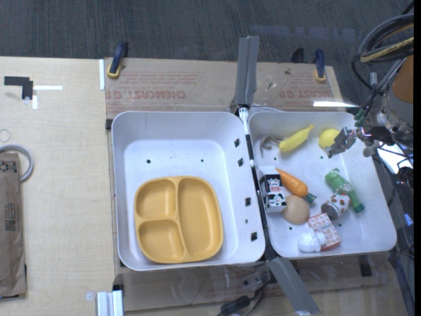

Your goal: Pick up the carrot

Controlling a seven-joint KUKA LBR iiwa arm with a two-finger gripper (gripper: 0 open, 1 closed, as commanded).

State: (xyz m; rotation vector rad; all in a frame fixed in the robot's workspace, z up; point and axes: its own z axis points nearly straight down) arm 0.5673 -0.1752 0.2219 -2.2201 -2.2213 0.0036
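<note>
Two shallow white bins sit side by side on the bench. The left white bin [125, 176] holds a yellow three-compartment plastic tray [177, 218]. In the right white bin [378, 232], a small orange carrot with a green top [293, 182] lies near the middle, beside a black-and-white milk carton [273, 193] and just above a tan egg-shaped object [297, 210]. A yellow banana [295, 139] and a yellow lemon [329, 137] lie by the far wall. The metal two-finger gripper [342, 142] hovers just beside the lemon, apart from the carrot.

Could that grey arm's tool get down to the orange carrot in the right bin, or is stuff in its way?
Probably yes. The orange carrot lies on top, uncovered from above, and the tool hovers over the same white right bin. The black-and-white milk carton and tan round egg crowd it closely, which could hamper the grip.
</note>
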